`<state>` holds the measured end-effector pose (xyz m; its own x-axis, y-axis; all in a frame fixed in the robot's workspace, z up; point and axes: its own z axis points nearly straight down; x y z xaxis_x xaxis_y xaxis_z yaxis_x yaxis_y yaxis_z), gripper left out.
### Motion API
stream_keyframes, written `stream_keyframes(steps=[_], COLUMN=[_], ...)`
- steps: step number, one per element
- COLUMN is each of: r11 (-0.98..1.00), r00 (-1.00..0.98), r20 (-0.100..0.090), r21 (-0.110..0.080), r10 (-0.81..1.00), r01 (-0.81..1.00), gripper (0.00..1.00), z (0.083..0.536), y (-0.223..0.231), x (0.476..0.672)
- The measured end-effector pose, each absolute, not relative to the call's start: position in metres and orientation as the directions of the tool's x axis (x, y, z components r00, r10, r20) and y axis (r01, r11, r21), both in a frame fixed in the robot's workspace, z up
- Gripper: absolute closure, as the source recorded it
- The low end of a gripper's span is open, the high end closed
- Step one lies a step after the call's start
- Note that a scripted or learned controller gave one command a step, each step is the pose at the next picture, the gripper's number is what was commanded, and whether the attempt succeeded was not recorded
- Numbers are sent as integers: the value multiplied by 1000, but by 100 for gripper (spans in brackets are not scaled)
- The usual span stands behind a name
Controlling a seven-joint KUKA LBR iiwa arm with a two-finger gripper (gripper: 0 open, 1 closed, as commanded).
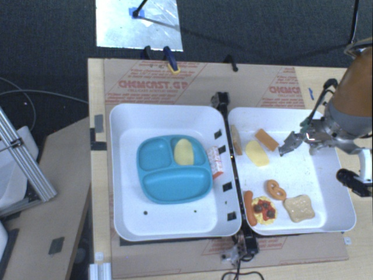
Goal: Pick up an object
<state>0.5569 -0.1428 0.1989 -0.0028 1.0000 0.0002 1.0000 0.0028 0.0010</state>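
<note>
A robotics lab: taped cardboard bench, aluminium framing, loose cables.

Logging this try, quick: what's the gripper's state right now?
Gripper: above the right bin, nothing between its fingers; open or shut cannot be told.

Two white bins, one blue tray, eight food items.

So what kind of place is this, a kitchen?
Probably a robot test lab, not a kitchen. A grey arm reaches over two white bins on a cardboard-covered bench, and the food, like the toast and pretzel, looks like toys.
</note>
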Motion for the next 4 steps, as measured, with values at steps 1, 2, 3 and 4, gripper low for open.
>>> stream_keyframes(steps=[1,2,3,4], r11=[0,0,15,12], r00=[0,0,-15,-12], r20=[1,-2,3,4], r21=[-1,5,12,9], r10=[1000,1000,1000,1000], r01=[1000,1000,1000,1000], gripper=[0,100,100,100], z=[81,95,190,254], y=[-115,-117,-24,41], x=[485,488,508,527])
